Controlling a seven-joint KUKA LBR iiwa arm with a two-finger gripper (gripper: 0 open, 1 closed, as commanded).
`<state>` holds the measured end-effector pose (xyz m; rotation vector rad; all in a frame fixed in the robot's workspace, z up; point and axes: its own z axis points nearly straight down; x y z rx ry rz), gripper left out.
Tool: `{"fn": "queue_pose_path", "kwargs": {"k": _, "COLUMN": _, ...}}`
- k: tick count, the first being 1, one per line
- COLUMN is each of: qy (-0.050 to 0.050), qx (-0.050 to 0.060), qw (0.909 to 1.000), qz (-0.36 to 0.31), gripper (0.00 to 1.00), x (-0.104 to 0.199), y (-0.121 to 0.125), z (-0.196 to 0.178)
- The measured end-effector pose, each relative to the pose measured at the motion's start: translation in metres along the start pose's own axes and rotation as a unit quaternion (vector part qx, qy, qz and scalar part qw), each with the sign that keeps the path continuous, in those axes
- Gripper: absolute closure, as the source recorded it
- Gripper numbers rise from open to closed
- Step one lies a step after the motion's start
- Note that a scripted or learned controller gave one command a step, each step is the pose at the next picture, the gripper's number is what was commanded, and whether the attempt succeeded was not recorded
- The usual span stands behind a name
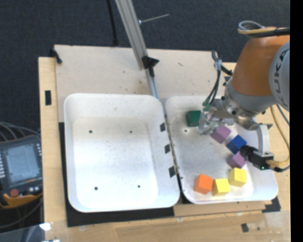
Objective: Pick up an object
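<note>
The right white bin (192, 150) holds several small blocks. A green block (193, 118) lies near its far left part. A light purple block (221, 134), a blue block (237, 143) and another purple block (238, 160) run down the right side. An orange block (203, 183) and two yellow blocks (221, 186) (238, 177) sit near the front edge. My gripper (208, 123) hangs low over the bin, just right of the green block and beside the light purple one. The wrist covers its fingertips.
The left white bin (116, 150) lies beside the right one. A slanted metal pole (134, 32) rises from the bench between the bins' far edges. A teach pendant (17, 165) rests off the bench at the left. Cables trail by the arm at the right.
</note>
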<state>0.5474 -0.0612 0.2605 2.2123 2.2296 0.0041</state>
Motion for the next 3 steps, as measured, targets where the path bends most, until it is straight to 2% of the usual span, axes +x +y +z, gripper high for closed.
{"fn": "queue_pose_path", "kwargs": {"k": 1, "qy": -0.001, "qx": 0.0, "qw": 1.0, "qz": 0.001, "gripper": 1.0, "x": 0.049, "y": 0.009, "z": 0.004}}
{"fn": "queue_pose_path", "kwargs": {"k": 3, "qy": 0.0, "qx": 0.0, "qw": 1.0, "qz": 0.001, "gripper": 1.0, "x": 0.147, "y": 0.049, "z": 0.029}}
